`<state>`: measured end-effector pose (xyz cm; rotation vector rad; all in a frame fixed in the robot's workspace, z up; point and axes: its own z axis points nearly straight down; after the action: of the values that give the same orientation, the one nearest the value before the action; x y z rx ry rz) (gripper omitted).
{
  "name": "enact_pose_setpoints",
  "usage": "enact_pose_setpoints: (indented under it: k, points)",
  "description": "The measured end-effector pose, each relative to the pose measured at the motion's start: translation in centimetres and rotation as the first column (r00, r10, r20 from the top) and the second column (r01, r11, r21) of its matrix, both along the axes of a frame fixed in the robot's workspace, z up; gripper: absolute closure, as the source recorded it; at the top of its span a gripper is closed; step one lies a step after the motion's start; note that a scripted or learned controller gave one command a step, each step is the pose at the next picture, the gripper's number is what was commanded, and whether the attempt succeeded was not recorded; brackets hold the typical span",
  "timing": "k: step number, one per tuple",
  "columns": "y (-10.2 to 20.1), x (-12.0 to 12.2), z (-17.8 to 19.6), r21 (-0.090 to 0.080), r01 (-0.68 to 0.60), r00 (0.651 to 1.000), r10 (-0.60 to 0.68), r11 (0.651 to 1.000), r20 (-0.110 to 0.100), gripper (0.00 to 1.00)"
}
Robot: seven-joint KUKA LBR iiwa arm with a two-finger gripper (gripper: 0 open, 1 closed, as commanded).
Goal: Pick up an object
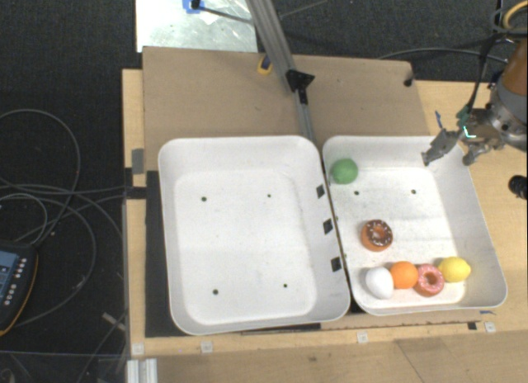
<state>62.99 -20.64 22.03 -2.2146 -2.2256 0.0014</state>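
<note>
- Right now, a green ball [344,171] sits in the right bin's [487,233] far left corner.
- Well apart from it, the gripper [452,153] hovers over that bin's far right corner, jaws spread, grasping nothing.

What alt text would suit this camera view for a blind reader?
The gripper hovers open over the right bin's far right corner, holding nothing. That bin holds a green ball, two doughnuts, a white egg, an orange and a lemon.

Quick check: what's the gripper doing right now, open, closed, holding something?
Gripper: open, holding nothing, above the right bin's far right corner.
</note>
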Motion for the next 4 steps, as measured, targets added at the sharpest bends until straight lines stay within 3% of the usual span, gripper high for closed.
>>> enact_pose_setpoints:
  k: [1, 2, 3, 4]
  points:
    - [0.0, 0.1, 0.2, -0.002, -0.002, 1.0, 0.002, 1.0, 0.003, 0.0]
    - [-0.7, -0.5, -5.5, -0.001, 0.004, 1.0, -0.004, 1.0, -0.001, 0.0]
    - [-0.8, 0.5, -10.6, 0.0, 0.0, 1.0, 0.0, 1.0, 0.0, 0.0]
    - [-0.7, 0.6, -13.0, -0.001, -0.001, 1.0, 0.001, 1.0, 0.002, 0.0]
